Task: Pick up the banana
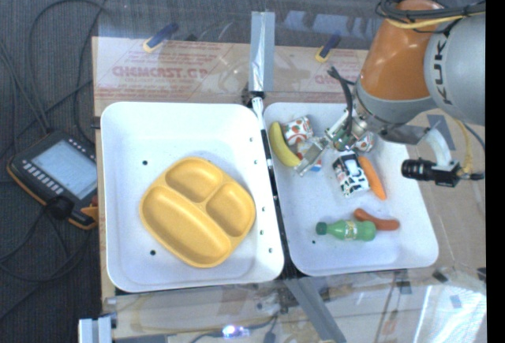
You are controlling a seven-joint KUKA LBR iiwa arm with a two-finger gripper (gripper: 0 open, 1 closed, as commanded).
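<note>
You see two bins of smooth white plastic, the left bin (126,255) and the right bin (410,247), both with a soft sheen. The yellow divided tray (197,211) in the left one looks like glossy moulded plastic. The banana (282,146) has a smooth, faintly shiny skin. The green bottle (351,230) reads as clear glossy plastic. The arm's orange band (398,57) looks smooth and satin, and the grey shell (469,69) beside it matt. The bench board (181,77) looks like wood under a glossy clear sheet, and the floor (47,42) is rough grey carpet.
</note>
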